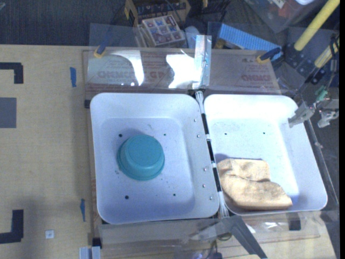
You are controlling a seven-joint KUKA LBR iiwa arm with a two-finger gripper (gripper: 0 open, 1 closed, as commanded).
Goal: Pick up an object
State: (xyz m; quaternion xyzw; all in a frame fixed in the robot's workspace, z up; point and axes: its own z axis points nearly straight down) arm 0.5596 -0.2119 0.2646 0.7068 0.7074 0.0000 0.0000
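Note:
A teal bowl (141, 156) lies upside down in the left white bin (108, 112), a little left of its middle. A crumpled tan cloth (250, 184) rests in the near part of the right white bin (242, 112), close to the divider. My gripper (311, 116) hangs over the right bin's far right rim, well away from both objects. Its two fingers (297, 116) stand apart with nothing between them, so it is open.
A clear plastic wall (161, 69) stands behind the bins, with a metal post (203, 58) at its middle. Clutter, boxes and a yellow bar (321, 15) lie beyond the bench. Wooden bench surface (43, 144) stretches to the left.

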